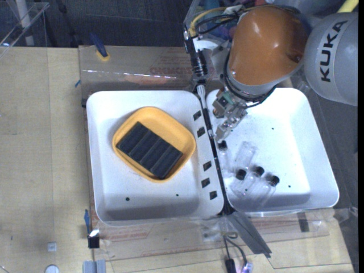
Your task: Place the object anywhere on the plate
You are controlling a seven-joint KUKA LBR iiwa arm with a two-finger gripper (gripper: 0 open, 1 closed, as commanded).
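White plastic, two shallow bins side by side: the left bin (pixel 108 201) carries the yellow plate (pixel 126 128), and a dark ribbed pad (pixel 149 149) lies across the plate's middle. The right bin (pixel 301 147) is where I am working. The arm (pixel 267 44) reaches in from the right, its orange band hanging over the right bin's upper left corner, close to the divider. Below it the gripper (pixel 219 136) points down near the divider, just above the bin floor; I cannot tell how its tips are set, and I see nothing caught in it. The object, as best I can judge, is the cluster of small clear vials with dark caps (pixel 253 175) lying low in the right bin, near the gripper but apart from it; clear plastic on white reads poorly, so I won't swear to the count. The grasp looks not yet made. To do it well I would shift toward the vials, come straight down over one body, close across its narrow width, lift well clear of the divider, then carry left and release low over the plate.
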